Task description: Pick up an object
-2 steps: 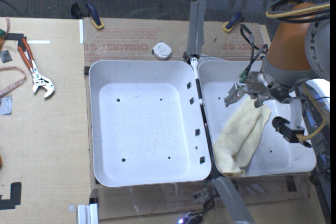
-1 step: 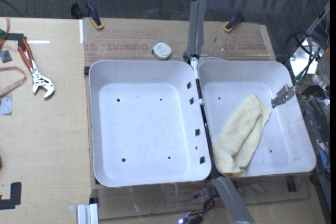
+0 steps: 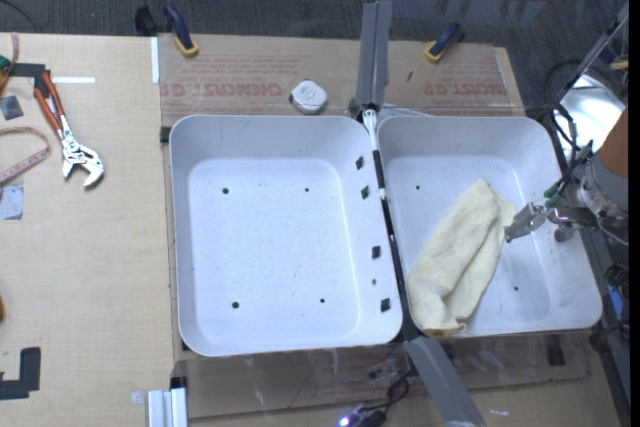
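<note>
Where the two white bins sit side by side, the right bin (image 3: 440,140) holds a cream towel (image 3: 462,255), lying crumpled from its middle toward the near wall. Soft, light, not fragile (likely to sag and drape); best pinched at a raised fold. Gripper (image 3: 522,223) sits just beside the towel's upper right edge; finger spread: cannot tell.

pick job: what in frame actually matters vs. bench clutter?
Job:
- yellow cloth, crumpled in the right bin
- gripper, at the cloth's right edge, not holding it

Lying about:
- left bin
- red-handled wrench
- tape measure
- clamps at the far edge
</note>
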Controlling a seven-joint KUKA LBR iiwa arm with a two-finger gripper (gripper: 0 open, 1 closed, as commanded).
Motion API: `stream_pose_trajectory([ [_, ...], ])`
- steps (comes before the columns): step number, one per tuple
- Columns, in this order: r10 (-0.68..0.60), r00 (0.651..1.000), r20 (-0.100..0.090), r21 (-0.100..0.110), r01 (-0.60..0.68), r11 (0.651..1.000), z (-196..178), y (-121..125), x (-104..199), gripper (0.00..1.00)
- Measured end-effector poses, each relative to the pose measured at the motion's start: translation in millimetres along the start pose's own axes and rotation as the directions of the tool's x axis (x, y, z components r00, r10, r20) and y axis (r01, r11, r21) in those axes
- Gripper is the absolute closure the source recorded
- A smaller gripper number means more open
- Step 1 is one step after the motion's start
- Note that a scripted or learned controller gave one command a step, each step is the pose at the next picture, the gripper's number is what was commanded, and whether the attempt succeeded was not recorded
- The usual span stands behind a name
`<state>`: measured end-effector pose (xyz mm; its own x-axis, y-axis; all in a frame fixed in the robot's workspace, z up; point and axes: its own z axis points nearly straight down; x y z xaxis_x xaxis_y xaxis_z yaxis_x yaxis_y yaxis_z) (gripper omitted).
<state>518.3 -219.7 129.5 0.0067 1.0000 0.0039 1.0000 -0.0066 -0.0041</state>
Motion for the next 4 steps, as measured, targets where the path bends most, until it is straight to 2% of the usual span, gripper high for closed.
stream_pose_trajectory([
  [1, 0.383, 0.924, 0.003, -0.004, -0.383, 0.924, -48, -41, 4, 0.0],
  [2, 0.693, 0.721, 0.003, -0.003, -0.693, 0.721, -72, -19, 26, 0.0],
  [3, 0.829, 0.559, 0.003, -0.002, -0.829, 0.559, -79, -42, 23, 0.0],
  [4, 0.853, 0.522, 0.003, -0.004, -0.853, 0.522, -167, 17, 13, 0.0],
])
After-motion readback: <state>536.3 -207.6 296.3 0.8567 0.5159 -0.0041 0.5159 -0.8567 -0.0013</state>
